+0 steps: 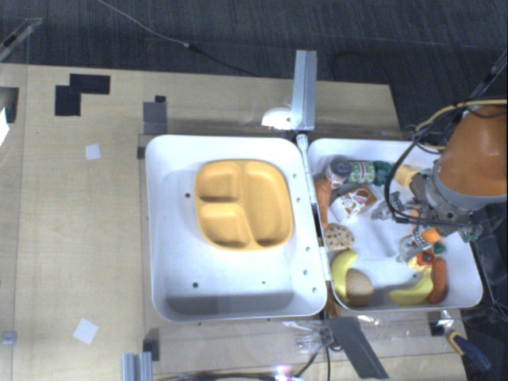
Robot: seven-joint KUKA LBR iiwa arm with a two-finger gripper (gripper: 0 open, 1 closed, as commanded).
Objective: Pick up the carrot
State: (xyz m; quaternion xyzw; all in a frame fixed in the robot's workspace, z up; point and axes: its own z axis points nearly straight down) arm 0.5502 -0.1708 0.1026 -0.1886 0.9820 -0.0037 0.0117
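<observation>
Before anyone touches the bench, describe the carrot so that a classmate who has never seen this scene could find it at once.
Find the right white bin, the one crowded with food items. The carrot lies along its left wall, next to the left bin that holds the yellow plate. It is the long, thin orange piece, unlike the round cookie just below it.

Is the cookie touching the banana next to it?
Touching. In the camera view, the cookie lies in the right bin with its lower edge meeting the top of the banana, with no white bin floor between them.
</observation>
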